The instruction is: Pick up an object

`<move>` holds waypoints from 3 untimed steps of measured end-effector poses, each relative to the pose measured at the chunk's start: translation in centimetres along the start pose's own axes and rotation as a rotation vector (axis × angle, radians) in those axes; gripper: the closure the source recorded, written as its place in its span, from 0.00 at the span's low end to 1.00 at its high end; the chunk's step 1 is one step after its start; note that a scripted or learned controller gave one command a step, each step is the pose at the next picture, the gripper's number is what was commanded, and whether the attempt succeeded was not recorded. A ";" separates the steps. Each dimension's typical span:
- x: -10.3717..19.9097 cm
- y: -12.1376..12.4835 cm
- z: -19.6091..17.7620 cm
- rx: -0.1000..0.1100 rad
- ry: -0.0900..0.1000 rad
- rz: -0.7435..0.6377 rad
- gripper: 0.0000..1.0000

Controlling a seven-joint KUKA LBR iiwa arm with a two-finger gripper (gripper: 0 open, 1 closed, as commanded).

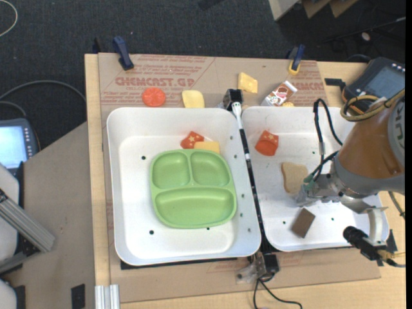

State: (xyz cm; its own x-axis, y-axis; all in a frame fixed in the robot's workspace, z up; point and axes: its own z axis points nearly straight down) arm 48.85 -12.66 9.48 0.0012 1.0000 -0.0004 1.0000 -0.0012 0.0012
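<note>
In the right white bin (pixel 283 237) a flat brown block (pixel 302 222) lies below the jaws, whose state I cannot tell.

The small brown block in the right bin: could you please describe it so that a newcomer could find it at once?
Start at the right white bin, the one the grey arm reaches over. Near its front edge, just below the gripper, lies the small brown block. It is dark brown and squarish, unlike the paler tan piece above it and the red-orange item near the bin's back.
</note>
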 end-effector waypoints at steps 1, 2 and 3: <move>0.0 0.0 0.1 0.001 0.000 0.000 0.00; 2.8 4.5 1.0 -0.003 -0.002 -0.004 0.00; -1.1 15.0 -2.6 -0.013 -0.005 -0.004 0.00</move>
State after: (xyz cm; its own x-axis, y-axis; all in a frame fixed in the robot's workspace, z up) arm 63.83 -13.73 12.07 -0.0030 1.0000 -0.0057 0.9999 0.0031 0.0140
